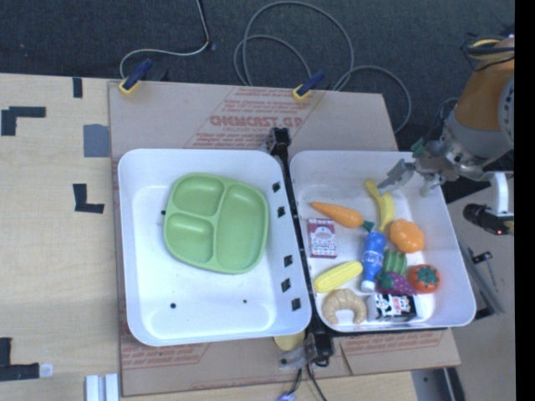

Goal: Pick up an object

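The right bin (pixel 334 170) holds a pile of toy food. An orange carrot (pixel 337 214) lies by a yellow banana (pixel 383 205) and an orange fruit (pixel 407 236). Below them are a blue bottle (pixel 373 253), a corn cob (pixel 337 274), a croissant (pixel 345 306), a red packet (pixel 323 238), a green vegetable (pixel 393 261), purple grapes (pixel 399 283), a red tomato (pixel 424 278) and a black-and-white box (pixel 393 307). My gripper (pixel 412 179) hovers over the bin's far right corner, just up and right of the banana. It is open with nothing between its fingers.
The left bin (pixel 138 249) holds a green divided plate (pixel 217 222). A black divider (pixel 288 224) runs between the bins. Cables loop on the dark floor behind the bench. The grey and orange arm (pixel 485 98) enters from the upper right.
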Tool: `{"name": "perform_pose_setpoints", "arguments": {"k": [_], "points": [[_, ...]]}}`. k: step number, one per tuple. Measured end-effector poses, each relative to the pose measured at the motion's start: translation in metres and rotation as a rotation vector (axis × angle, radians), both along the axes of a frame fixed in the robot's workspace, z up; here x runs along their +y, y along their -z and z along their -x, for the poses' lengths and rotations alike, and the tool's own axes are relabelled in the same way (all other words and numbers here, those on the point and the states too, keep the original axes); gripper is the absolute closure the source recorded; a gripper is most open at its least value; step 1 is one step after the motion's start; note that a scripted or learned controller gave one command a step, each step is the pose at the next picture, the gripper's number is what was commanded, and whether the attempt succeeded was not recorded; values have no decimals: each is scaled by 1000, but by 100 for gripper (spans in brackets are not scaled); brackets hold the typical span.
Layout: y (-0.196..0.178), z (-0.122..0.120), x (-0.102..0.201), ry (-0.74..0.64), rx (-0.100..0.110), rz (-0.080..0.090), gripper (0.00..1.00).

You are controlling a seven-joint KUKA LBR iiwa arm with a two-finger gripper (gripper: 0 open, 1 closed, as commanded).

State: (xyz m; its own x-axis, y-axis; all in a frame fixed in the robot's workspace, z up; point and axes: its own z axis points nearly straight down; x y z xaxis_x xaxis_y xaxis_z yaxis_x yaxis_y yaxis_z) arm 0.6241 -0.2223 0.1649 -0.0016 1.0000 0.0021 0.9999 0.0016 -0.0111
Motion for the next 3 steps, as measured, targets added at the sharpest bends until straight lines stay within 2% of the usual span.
{"name": "perform_pose_setpoints", "arguments": {"k": [1,2,3], "points": [[83,-15,0,-2,-15,7,0],[77,35,46,1,-21,11,0],[78,-9,46,0,-15,4,0]]}}
